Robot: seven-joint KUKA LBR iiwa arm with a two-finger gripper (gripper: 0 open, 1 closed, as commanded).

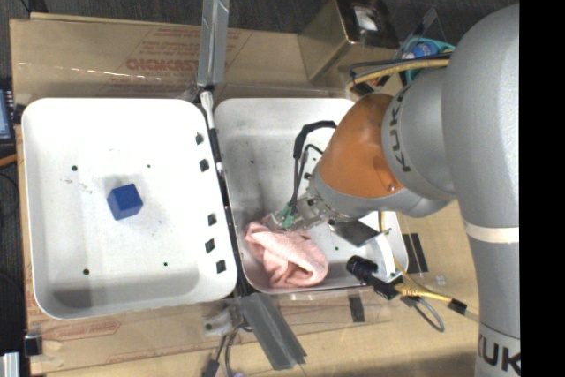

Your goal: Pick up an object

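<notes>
Two bins [53, 190]: one blue cube [125, 200] left, one pink cloth [287, 253] lower centre. Tool [298, 214] above cloth; state unclear.

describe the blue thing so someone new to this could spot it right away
Start at the left bin, the one away from the arm. On its white floor, a little left of the middle, sits a small blue cube. It stands alone there; the pink cloth lies in the right bin.
</notes>
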